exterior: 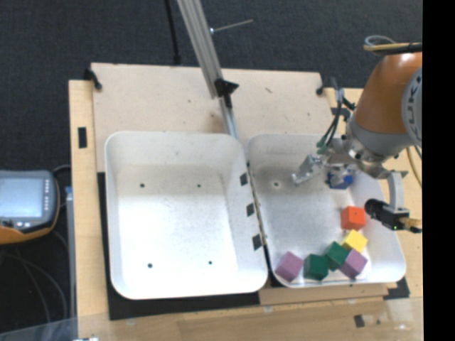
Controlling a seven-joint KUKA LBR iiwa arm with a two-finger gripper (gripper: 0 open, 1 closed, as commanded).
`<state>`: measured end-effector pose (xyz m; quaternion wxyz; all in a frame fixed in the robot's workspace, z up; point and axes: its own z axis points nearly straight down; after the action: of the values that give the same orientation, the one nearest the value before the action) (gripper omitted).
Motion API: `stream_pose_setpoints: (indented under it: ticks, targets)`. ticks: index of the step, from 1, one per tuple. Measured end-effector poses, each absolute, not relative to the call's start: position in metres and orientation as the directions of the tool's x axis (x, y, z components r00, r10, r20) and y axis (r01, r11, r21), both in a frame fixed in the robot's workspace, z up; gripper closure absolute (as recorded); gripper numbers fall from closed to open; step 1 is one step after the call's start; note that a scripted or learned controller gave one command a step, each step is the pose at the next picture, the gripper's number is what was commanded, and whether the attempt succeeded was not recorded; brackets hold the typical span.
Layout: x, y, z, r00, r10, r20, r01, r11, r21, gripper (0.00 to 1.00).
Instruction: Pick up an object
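- Tool (pixel 313 168): over right bin (pixel 284 212), toward its far edge; finger spread not discernible, grip on anything not discernible.
- Blue object (pixel 340 180): just beside tool, under wrist, partly hidden.
- Orange block (pixel 352 217): near right bin's right edge.
- Yellow block (pixel 355 241): just below orange block.
- Along near edge: purple block (pixel 288 266), green block (pixel 316 266), second green block (pixel 336 252), second purple block (pixel 353 263).
- Left bin (pixel 128 162): alongside on tabletop (pixel 149 98).

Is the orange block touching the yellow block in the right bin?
Cannot tell. In the camera view the orange block sits just above the yellow block; their edges appear to meet, with no plain gap or contact.
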<state>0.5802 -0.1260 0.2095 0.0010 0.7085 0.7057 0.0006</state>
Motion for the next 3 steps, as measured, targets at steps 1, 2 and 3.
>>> stream_pose_setpoints:
  ticks: [1, 2, 3]
  targets:
    - [0.555, -0.119, 0.19, 0.004, 1.0, -0.001, 1.0, -0.004, -0.001, 0.0]
    - [0.529, -0.09, 0.156, 0.003, 1.0, 0.001, 1.0, -0.002, -0.004, 0.0]
    - [0.535, 0.013, 0.198, -0.011, 1.0, 0.003, 1.0, 0.011, 0.005, 0.0]
